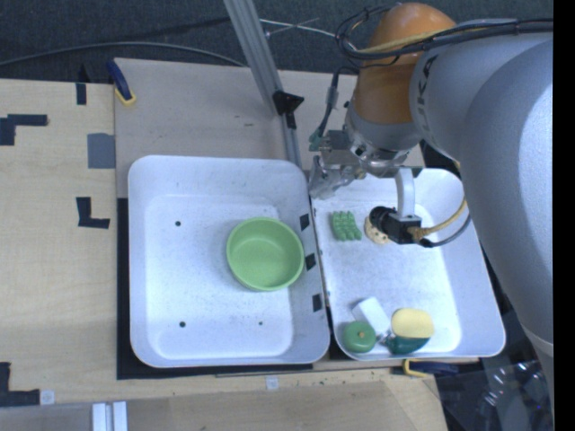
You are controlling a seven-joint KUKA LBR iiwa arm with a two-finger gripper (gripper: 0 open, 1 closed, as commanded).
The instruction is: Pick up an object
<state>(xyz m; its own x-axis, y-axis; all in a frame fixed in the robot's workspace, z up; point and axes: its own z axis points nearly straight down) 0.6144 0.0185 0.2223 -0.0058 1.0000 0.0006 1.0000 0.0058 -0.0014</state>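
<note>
My gripper (325,180) hangs below the orange-banded wrist, over the top left corner of the right bin (449,277), close to the divide between the two bins. A small green ribbed block (344,225) lies just below it in the right bin, apart from it. Nothing shows held in the gripper. At that bin's near edge lie a white block (370,311), a round green piece (359,337), a yellow piece (413,321) and a teal piece (411,343), close together. A green bowl (265,254) stands upright in the left bin (171,241).
A black and tan part (388,225) with a yellow cable hangs from the wrist, right of the ribbed block. A grey metal pole (256,48) slants in from the top to the bins' divide. The arm's large grey body covers the right side.
</note>
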